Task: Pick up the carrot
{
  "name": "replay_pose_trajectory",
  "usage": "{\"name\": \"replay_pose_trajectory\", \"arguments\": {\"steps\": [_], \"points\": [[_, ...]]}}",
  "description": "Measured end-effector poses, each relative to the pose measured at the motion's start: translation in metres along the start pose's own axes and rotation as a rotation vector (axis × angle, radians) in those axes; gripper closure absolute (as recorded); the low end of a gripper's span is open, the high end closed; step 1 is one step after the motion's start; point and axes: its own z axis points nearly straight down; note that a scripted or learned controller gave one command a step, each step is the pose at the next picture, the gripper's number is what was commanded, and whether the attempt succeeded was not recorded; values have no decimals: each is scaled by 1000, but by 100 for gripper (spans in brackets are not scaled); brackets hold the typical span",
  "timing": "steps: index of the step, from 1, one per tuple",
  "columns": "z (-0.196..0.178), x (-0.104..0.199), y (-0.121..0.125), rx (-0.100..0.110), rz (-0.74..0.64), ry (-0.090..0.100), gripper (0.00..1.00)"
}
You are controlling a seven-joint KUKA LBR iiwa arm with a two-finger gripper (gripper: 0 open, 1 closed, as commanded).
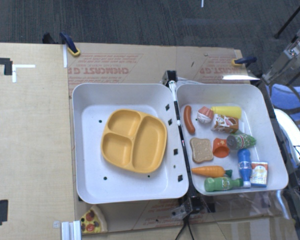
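On the left, the left bin [85, 149] holds a yellow plate [134, 140] with three parts. Nothing in it matters for this job, so the arm should leave it alone.

Next comes the right bin [265, 114], which is full of toy food. The carrot [208, 171] lies flat near the bin's front left, at about 7 o'clock from the bin's middle. Its fat end points to the left wall and its green top points right.

Look at what is close to it. The slice of bread [201, 150] sits just beside it at 12 o'clock. The green bottle [222, 184] lies just beside it at 5 o'clock. The blue bottle [244, 166] is near its green top, at 3 o'clock.

A bit of the arm [290, 54] shows far off at 1 o'clock, well apart from the carrot. I cannot tell what the claw is doing.

I think the best way is to come straight down over the carrot's fat middle. The claw should squeeze across the thin way, from 12 to 6 o'clock. The gaps there are small, so it must go in with care and not bump the bread or the green bottle.
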Motion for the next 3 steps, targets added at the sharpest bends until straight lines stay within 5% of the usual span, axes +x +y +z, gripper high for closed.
{"name": "replay_pose_trajectory", "arguments": {"steps": [1, 2, 3], "points": [[-9, -1, 3, -6, -5, -7, 100], [-9, -2, 3, -6, -3, -7, 0], [-17, -3, 7, -12, -7, -14, 100]]}}
